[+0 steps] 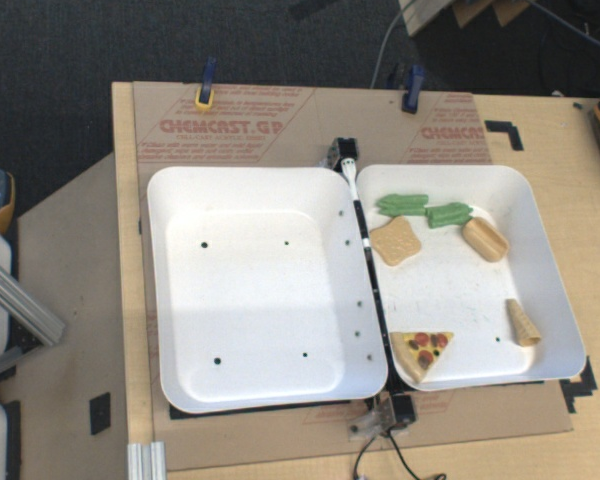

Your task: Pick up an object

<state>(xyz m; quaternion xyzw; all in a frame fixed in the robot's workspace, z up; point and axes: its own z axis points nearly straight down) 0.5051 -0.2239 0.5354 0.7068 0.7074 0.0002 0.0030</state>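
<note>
Pizza slice [423,349] sits closest to us, down at the near-left corner of the right bin [550,268], its tip hard against the bin's rim. Up the near-right side lies a small tan roll [523,322], angled and well apart from the slice. Further back, a toast slice [394,241] rests just beside the divide between the bins. Behind it, two green pieces [401,204] [448,214] lie almost end to end, and a bread loaf [484,239] sits just right of the second one, tilted. Over on the left, the left bin [170,268] shows its white floor with four dark dots. Both bins rest on a brown board [280,108] clamped to the counter [80,268] by two clips [207,86] [413,89] at the far edge. As for the tool, I cannot tell its state from this view.
</note>
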